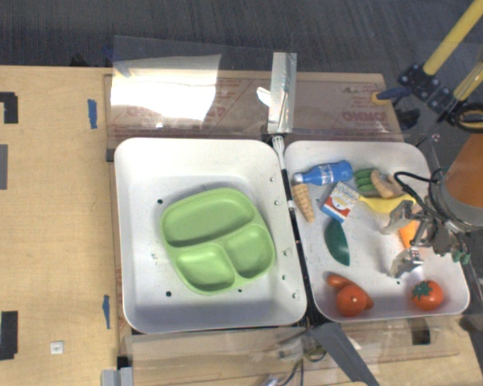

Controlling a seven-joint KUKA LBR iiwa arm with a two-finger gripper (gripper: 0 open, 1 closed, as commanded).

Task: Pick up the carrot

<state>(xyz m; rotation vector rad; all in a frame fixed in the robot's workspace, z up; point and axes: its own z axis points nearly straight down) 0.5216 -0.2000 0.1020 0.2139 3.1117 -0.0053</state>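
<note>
Clutter is the main risk: the carrot (407, 233) lies in the right bin (455, 308) at about three o'clock, just beside the banana (384, 205) and half hidden under the jaws (412, 252) and their cables. Whether the jaws stand wide, narrow or closed on anything cannot be told from this slant; metal parts and wiring mask them. A descent slightly off could pinch the banana instead, or push the carrot toward the bin wall. The carrot looks like smooth, tapered orange plastic, so it may squirt out of a shallow pinch.

Around it, the toys seem hard and glossy: two round red tomatoes (352, 298) at five and six o'clock in the bin, a dark green pointed pepper (337, 244) near the middle, a blue bottle (325, 173) at eleven o'clock, a ridged tan corn cob (304, 203) by the divider, and a small box (339, 202) between bottle and banana. The left bin (137, 215) holds a matte green divided plate (217, 238) with three shallow wells. The surface (48, 215) is pale wood.
</note>
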